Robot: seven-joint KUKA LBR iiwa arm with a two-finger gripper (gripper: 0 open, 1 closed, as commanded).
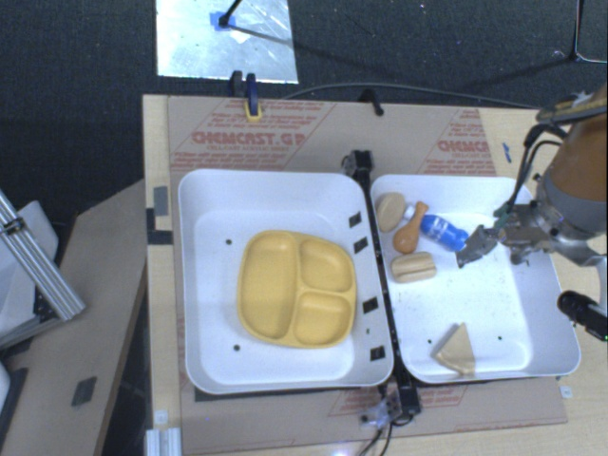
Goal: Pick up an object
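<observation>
In the right bin (532, 350), the gripper (475, 248) sits just beside a blue bottle (444, 230); can't tell if it's open or closed. Yellow tray (296, 288) lies in left bin (209, 255).

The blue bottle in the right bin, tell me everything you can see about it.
The blue bottle is small, looks like plastic, with a white band or label near its middle. It lies on its side on the floor of the right bin, in the upper part, slanted in the view. Its left end sits close to a tan pear-shaped toy; whether they touch is unclear. The gripper hovers at its right end, not visibly holding it.
</observation>
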